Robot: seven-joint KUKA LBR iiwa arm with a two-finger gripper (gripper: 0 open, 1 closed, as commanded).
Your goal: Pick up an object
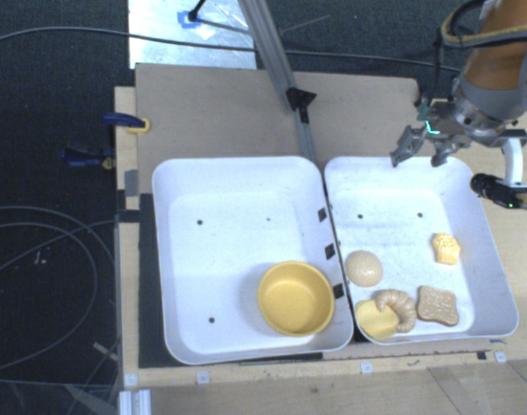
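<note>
The round yellow plastic bowl (296, 297) sits at the front right of the left white bin (181, 232); likely light, stiff and slick, best pinched over its rim. In the right white bin (393, 197), a pale round bun-shaped toy (364, 268), tan croissant-shaped toy (397, 307), brown toast-shaped toy (438, 305) and small yellow ridged toy (446, 249) crowd the front, leaving the back open. The two-finger gripper (417, 151) hovers at that bin's back rim, fingers spread, holding nothing.
</note>
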